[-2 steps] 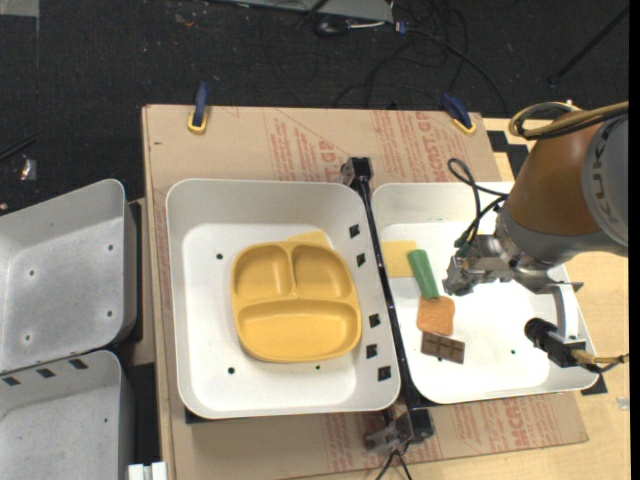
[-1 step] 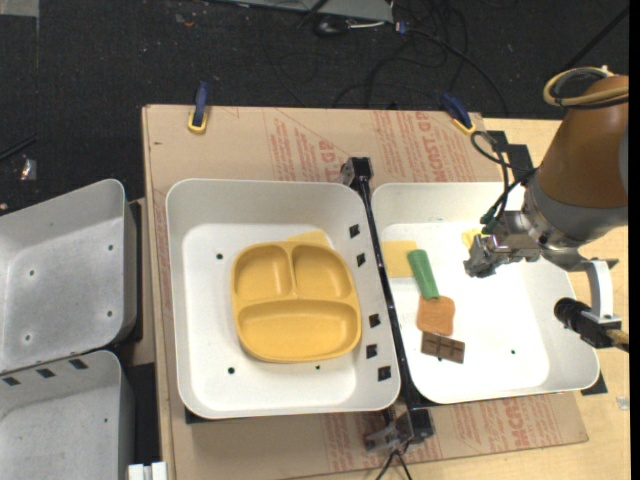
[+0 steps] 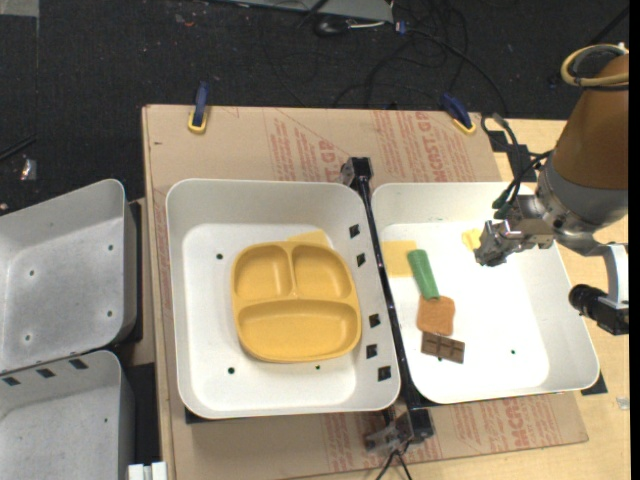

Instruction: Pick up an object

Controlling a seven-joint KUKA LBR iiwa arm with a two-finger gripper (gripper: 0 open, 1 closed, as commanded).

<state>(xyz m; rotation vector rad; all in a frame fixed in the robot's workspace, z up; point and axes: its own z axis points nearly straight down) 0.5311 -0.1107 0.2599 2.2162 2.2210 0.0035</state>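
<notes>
Gripper [image 3: 493, 253] jaws – can't tell if apart – 1 yellow block [image 3: 472, 238] just beside, 1 green brush [image 3: 427, 286] & 1 brown block [image 3: 442, 347] further off.

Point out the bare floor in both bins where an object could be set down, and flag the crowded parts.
Right bin: bare floor right of the green-handled brush and brown block, below the gripper. Crowded along its left side, by the yellow pieces and the brush.
Left bin: the yellow divided tray takes the middle; narrow bare strips remain along its left and bottom walls.

Overhead slanted view of both bins [image 3: 190, 218]
</notes>
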